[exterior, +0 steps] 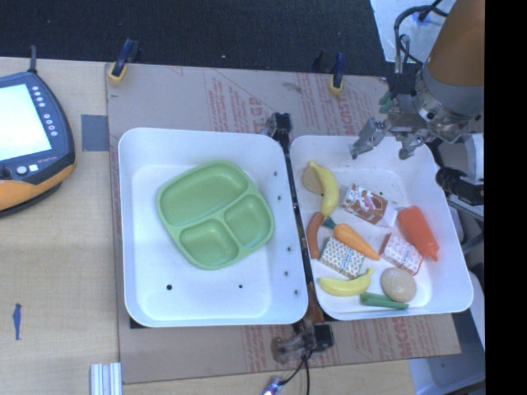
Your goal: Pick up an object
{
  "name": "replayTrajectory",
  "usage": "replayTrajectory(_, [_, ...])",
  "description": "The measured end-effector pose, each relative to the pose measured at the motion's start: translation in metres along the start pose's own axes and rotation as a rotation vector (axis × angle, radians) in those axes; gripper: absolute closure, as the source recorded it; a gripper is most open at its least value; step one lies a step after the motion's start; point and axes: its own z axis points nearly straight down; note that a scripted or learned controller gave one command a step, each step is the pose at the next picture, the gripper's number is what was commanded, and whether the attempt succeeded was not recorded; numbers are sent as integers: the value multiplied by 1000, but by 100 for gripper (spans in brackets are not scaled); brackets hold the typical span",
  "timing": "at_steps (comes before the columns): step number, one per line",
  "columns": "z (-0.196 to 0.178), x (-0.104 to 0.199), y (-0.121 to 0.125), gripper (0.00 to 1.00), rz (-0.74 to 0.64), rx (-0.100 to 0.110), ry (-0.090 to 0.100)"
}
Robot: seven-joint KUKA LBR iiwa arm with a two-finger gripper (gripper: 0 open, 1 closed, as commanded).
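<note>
Two white bins sit side by side on my screen, and nothing has been lifted yet as far as I can judge. Starting at the left, the left bin (140,220) holds a green divided plate (216,213) lying flat, with no food on it.

Moving across the divider, the right bin (455,282) carries all the candidates: a yellow banana (328,188) near the top left, a second banana (346,285) lower down, a small carrot (356,240) between them, a checkered packet (342,257) touching the carrot, a brown wrapped snack (366,204), a red-and-white packet (402,253), a large orange-red carrot (418,231) by the right wall, a round potato (398,285) and a green stick (383,301) along the bottom edge.

At the far right, the gripper (390,142) hangs over the upper rim of that bin, jaws apart with nothing between them. It is clear of every object.

So I count the task as barely begun: choosing a target, descending, closing and lifting all remain.
</note>
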Motion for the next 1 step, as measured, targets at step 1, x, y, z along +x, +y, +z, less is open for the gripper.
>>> replayTrajectory(1, [73, 23, 8, 0, -2, 2, -1])
